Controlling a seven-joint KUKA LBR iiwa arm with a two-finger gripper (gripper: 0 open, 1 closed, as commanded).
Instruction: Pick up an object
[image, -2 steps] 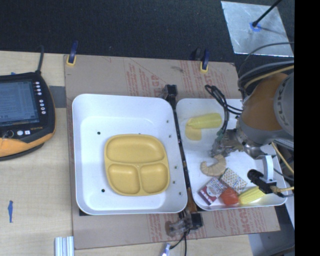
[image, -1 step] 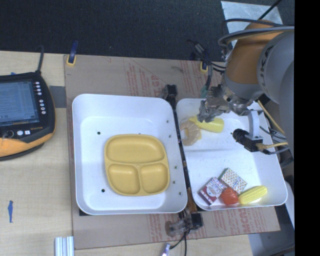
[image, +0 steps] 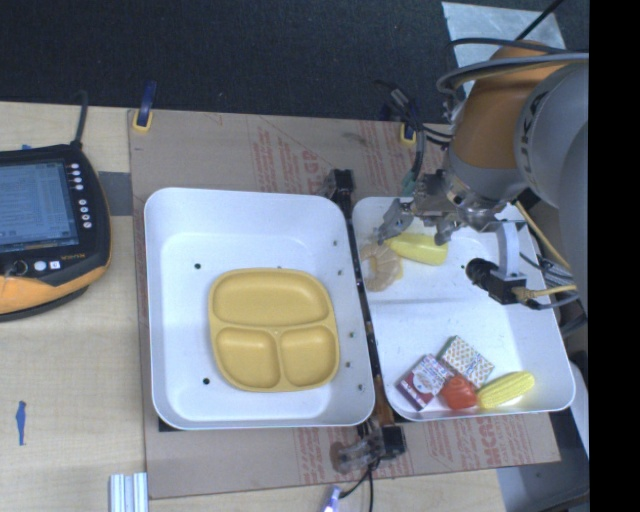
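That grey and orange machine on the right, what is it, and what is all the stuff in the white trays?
It is a robot arm, seen by one camera fixed above the bench and looking down at a slant. Its end effector, the grasping part, hangs over the far end of the right bin, just above a yellow object and beside a tan object. I cannot tell whether it grips anything. At that bin's near end lie a red packet, a checkered packet, a red tomato-like toy and a yellow corn-like toy. The left bin holds a yellow divided plate. A control tablet lies at the left.
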